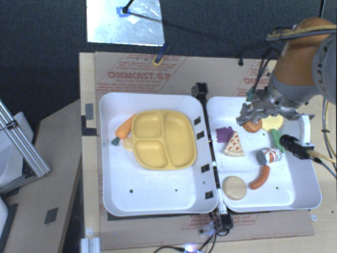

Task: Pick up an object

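A round beige bread roll [235,187] lies at the near edge of the right bin [303,194], with a red sausage [258,177] just beside it and a small red-and-white can [268,156] beyond that. Farther in sit a pizza slice [234,145], a purple bunch of grapes [225,134], a green piece [276,139] and a pale yellow piece [273,123]. The tool [249,116] hangs low over an orange-red piece [253,126], right at it; how far it is open I cannot tell, nor whether it has hold of anything. In the left bin [113,194] a yellow divided plate [159,139] lies beside a carrot [124,127].
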Available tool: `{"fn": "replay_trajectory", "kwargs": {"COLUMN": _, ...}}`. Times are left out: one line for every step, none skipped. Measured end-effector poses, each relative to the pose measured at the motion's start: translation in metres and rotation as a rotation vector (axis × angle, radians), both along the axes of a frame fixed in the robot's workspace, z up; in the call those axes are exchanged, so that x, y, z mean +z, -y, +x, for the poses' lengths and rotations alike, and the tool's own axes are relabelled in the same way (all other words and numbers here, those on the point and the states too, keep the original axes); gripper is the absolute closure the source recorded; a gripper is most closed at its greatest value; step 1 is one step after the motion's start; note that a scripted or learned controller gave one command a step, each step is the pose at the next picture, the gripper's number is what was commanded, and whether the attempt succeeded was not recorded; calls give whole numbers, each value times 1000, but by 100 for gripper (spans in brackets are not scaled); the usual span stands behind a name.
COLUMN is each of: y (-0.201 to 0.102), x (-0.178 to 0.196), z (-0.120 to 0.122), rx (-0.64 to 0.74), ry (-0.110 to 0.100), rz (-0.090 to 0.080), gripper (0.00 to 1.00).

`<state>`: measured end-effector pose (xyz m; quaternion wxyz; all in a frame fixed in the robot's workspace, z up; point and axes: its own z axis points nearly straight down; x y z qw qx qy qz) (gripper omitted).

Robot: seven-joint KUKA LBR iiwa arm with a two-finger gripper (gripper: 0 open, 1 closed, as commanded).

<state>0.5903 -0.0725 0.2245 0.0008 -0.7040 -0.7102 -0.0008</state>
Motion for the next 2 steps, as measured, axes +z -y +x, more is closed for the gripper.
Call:
{"fn": "replay_trajectory", "kwargs": {"y": -53, "x": 10, "z": -1, "rx": 1, "ry": 2, "rz": 0, "gripper": 100}}
{"fn": "replay_trajectory", "kwargs": {"y": -100, "x": 1, "z": -17, "rx": 0, "ry": -1, "rz": 0, "gripper": 100}}
